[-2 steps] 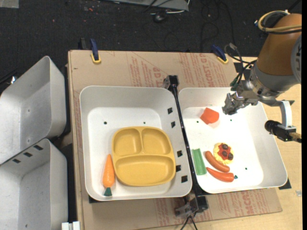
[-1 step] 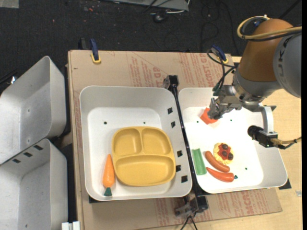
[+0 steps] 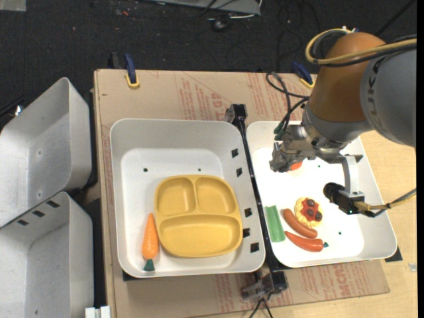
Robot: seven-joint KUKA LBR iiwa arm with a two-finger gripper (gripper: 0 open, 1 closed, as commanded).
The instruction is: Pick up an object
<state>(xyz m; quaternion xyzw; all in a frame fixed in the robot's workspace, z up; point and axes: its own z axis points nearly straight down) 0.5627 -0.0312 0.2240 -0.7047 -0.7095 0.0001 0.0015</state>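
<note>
Camera view — jaws (image 3: 289, 159) low over red-orange object (image 3: 295, 165), touching it — grip state can't be told

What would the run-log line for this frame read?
claw: low in right bin, over small orange-red item | grasp: unconfirmed | left bin: yellow divided tray, toy carrot

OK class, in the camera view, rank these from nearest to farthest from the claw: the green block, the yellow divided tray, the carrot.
Measured from the claw over the right bin:
1. Green block, right bin, by its left wall.
2. Yellow divided tray, middle of the left bin.
3. Carrot, left bin, beyond the tray's left edge.
</note>
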